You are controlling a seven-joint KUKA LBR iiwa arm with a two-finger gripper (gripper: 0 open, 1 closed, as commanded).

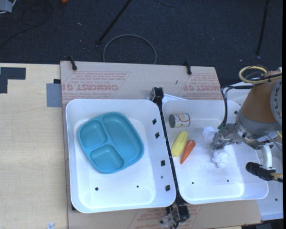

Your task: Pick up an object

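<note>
The arm's gripper hangs low in the right-hand bin, right over two crumpled white wads: one just to its upper left, one just below it; these look like the likeliest target, though the task names none; whether the gripper is open, closed or holding anything cannot be told from this slant, since the wrist hides the tip; the wads look like scrunched paper or tissue, so I judge them very light, soft and yielding, easy to pinch anywhere across the bulk, but apt to squash or slip free if caught by an edge only; a grip across the thickest part should serve best; further left in that bin lie a yellow corn cob and an orange carrot, touching side by side, both smooth, tapered and probably hard plastic, likely to roll; above them a small tin can on its side, rigid, round, slippery; the left-hand bin bears a teal divided plate, glossy, shallow, three-sectioned
</note>
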